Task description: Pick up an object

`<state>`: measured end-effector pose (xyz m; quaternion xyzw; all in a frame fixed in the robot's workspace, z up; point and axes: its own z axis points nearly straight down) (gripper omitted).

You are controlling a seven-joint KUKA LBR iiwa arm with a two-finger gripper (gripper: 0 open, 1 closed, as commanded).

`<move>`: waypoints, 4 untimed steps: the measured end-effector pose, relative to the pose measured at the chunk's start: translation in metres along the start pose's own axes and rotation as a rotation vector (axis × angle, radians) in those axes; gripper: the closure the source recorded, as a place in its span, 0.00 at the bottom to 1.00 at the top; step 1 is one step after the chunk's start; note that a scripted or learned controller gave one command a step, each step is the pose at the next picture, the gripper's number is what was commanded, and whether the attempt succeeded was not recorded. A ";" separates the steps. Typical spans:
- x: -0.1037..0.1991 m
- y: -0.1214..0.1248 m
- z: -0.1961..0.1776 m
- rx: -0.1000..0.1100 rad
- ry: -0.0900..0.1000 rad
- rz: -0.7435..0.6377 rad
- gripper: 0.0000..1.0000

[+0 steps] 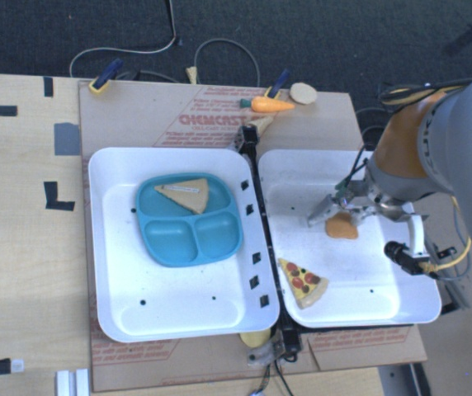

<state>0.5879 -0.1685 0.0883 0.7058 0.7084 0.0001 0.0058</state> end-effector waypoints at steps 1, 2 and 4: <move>-0.060 0.037 -0.092 -0.002 0.001 0.004 0.00; -0.013 -0.011 0.007 0.006 0.004 0.002 0.00; 0.085 -0.013 -0.101 0.005 0.010 -0.005 1.00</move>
